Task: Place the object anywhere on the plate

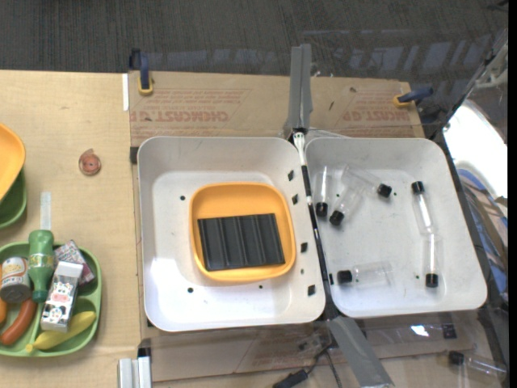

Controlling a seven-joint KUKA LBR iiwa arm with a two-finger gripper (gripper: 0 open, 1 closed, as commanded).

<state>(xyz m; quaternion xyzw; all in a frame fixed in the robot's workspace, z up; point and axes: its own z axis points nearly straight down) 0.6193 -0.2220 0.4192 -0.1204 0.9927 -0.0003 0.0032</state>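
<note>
Dark ribbed block lies on the yellow plate in the left bin.

The object (242, 242) is a flat, dark grey rectangle with rounded corners, its top cut by lengthwise grooves into four raised strips. It rests flat in the middle of the plate (241, 195), a rounded-square yellow dish whose rim shows all around it. The plate sits in the centre of the left bin (157, 217). In the right bin (460, 225) lie several clear tubes (426, 231) with black caps, scattered and mostly apart. On the desk (73, 120) to the left stands a green tray (85, 330) of toy foods. Whether the tool is released or clenched cannot be told.
</note>
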